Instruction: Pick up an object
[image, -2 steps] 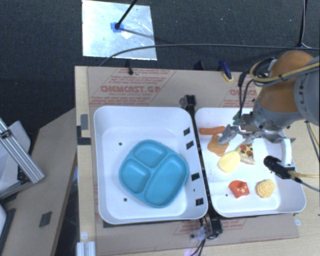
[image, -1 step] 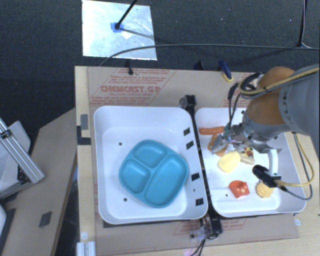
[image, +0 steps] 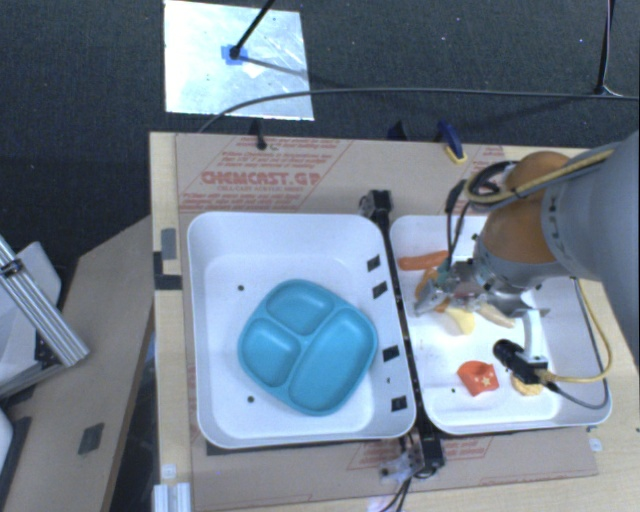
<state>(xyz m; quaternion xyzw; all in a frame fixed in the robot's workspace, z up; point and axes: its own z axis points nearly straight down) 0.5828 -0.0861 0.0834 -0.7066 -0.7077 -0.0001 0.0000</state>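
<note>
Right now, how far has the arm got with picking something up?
Nothing looks lifted yet. The arm has reached into the right bin, and its tool sits low among the small pieces there, beside a yellow piece and an orange piece. A red piece lies apart, nearer the front. Whether anything is gripped I cannot tell. The lift is left.

Around the end effector (image: 440, 297) room is tight: an orange piece (image: 422, 262) behind, yellow pieces (image: 462, 320) just beside it, the bin divider (image: 398, 300) close left; bare floor opens toward the red block (image: 478, 378)
</note>
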